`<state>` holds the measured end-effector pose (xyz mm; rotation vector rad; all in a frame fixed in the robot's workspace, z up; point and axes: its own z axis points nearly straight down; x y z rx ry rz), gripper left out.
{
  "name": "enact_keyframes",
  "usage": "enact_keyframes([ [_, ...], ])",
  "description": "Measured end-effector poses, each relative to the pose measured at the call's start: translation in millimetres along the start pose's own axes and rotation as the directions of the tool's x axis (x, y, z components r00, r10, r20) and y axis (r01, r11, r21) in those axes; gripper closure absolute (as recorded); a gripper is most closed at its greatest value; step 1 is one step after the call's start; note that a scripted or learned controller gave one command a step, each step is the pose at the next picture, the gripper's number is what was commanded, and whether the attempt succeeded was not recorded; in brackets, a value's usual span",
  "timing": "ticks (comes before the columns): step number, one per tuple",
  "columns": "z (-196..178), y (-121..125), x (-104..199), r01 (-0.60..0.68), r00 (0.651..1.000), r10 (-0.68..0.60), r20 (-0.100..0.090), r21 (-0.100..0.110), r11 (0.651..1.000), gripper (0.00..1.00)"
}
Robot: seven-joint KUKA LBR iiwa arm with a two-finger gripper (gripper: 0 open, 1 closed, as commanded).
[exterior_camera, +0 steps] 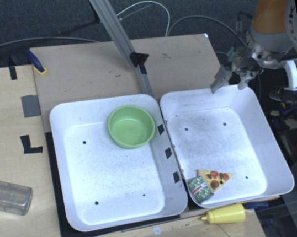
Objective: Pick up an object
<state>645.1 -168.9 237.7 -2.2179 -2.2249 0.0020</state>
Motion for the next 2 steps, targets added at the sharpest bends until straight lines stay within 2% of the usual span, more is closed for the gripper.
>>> enact_keyframes([
  [1, 0, 0, 0, 0.000, 1.000, 0.000, 0.000, 0.000, 1.000, 0.00],
  [2, 44, 1, 2, 0.000, 1.000, 0.000, 0.000, 0.004, 1.000, 0.00],
])
